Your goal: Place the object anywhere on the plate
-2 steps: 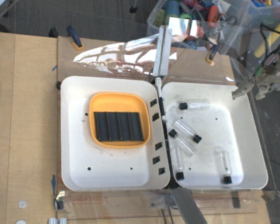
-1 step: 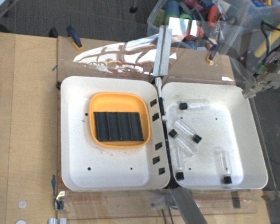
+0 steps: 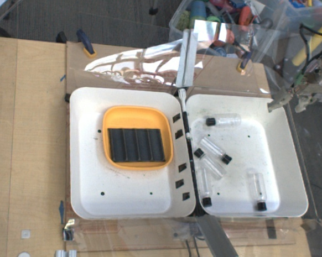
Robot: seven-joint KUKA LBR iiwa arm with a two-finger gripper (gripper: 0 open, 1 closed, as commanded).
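Note:
An orange plate (image 3: 113,120) sits in the left bin (image 3: 122,200), and a black ridged block (image 3: 136,144) lies on it. Several clear tubes with black caps lie scattered in the right bin (image 3: 290,179): one near the far side (image 3: 223,121), one in the middle (image 3: 214,149), one at the front right (image 3: 256,188). My gripper (image 3: 290,95) hangs above the right bin's far right corner, well away from the tubes and the plate, among cables.
A metal divider rail (image 3: 186,60) runs back from between the bins. A clear box of colourful items (image 3: 236,14) stands behind the right bin. Black clips (image 3: 181,154) line the shared wall of the bins.

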